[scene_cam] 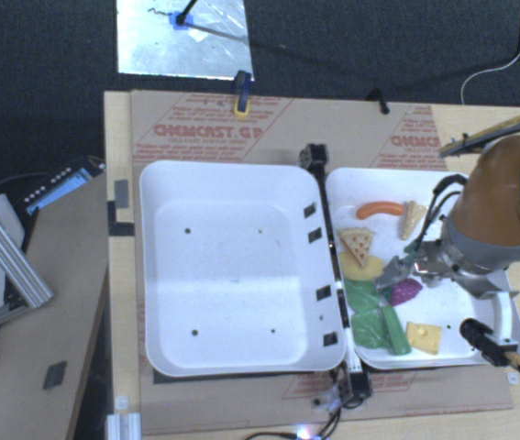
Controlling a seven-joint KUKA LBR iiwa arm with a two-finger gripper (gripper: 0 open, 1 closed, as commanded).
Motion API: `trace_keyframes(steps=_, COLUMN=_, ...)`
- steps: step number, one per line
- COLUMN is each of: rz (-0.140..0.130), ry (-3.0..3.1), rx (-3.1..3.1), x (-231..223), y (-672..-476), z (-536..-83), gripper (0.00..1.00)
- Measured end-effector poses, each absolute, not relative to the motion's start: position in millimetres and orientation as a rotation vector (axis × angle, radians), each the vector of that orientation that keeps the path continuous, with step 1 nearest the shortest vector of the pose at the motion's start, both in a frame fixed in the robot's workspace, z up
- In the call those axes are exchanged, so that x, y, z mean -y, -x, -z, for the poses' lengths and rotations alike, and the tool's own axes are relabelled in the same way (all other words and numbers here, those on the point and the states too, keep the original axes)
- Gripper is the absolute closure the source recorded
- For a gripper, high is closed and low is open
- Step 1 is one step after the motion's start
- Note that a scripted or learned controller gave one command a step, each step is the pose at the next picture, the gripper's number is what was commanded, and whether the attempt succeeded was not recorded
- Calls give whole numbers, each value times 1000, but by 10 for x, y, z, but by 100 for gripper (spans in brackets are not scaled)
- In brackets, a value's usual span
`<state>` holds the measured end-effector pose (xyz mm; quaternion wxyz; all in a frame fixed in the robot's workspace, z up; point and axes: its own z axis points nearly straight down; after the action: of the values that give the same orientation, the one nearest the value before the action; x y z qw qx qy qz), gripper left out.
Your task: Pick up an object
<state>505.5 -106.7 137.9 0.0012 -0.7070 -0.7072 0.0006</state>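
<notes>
The fingers [393, 274] are low in the right bin [480, 186], spread a little, pinching nothing I can see. The purple object [407, 291] lies just beside them, toward the bin's near edge, touching the green piece [370, 314].

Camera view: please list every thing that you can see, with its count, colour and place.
bins: two, white, side by side on the bench
sausage: one, orange, far part of the right bin
pizza slice: one, yellow with red dots, right bin near the divider
pale wedge: one, cream, right of the sausage
leafy pieces: green, near-left part of the right bin
purple piece: one, purple, right bin, at the tool
cheese block: one, yellow, near edge of the right bin
clamp: one, yellow and blue, far edge of the board
arm: one, grey with an orange band, from the right
tool: one, over the right bin
</notes>
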Motion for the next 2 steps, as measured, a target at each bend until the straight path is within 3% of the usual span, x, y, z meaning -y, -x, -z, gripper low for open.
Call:
trace_keyframes(steps=1, rz=-5, ry=2230, rx=2217, x=1989, y=-5110, z=-819, gripper=0)
trace_keyframes(steps=2, rz=4, ry=2223, rx=2227, x=1935, y=-5139, z=-959, gripper=100)
